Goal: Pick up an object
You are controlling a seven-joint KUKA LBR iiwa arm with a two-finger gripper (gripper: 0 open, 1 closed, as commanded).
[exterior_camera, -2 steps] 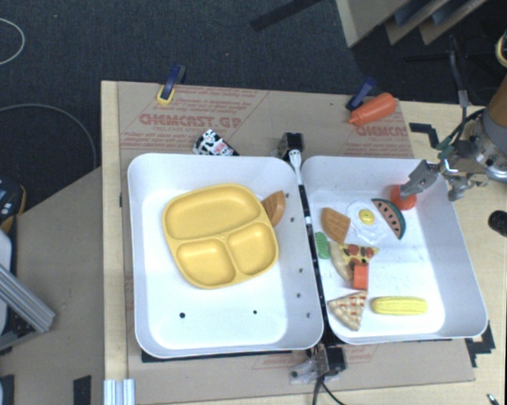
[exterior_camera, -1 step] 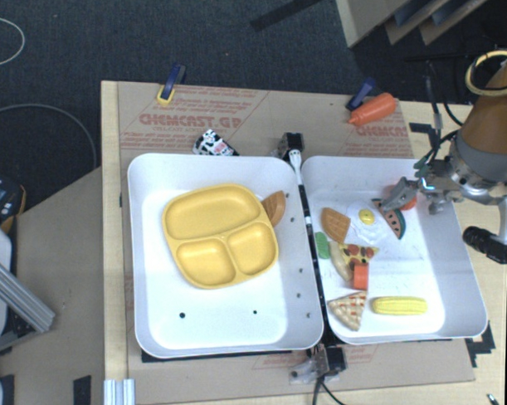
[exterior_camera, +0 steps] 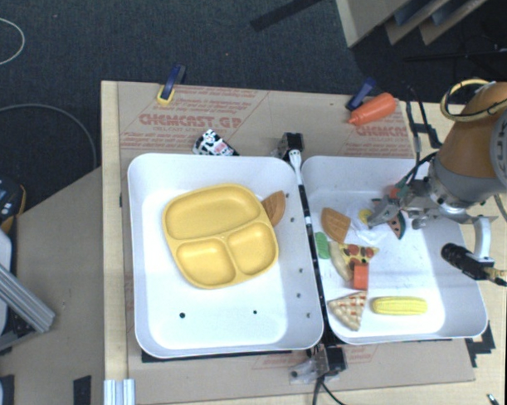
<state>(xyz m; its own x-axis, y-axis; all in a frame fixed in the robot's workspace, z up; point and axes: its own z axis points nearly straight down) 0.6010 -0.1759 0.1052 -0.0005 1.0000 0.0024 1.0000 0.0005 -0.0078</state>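
where carpet (exterior_camera: 93, 34) surrounds, bench (exterior_camera: 117, 193) sits.

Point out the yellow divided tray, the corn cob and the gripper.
yellow divided tray (exterior_camera: 222, 235): camera view, centre ridge where its compartments meet.
corn cob (exterior_camera: 398, 306): camera view, middle of the cob.
gripper (exterior_camera: 388, 215): camera view, at its fingertips.

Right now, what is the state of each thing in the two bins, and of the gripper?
Yellow tray: upright in the left bin, compartments empty.
Corn: lying flat in the right bin.
Pizza slice: lying flat, left of the corn.
Gripper: low over the right bin, nothing seen held.
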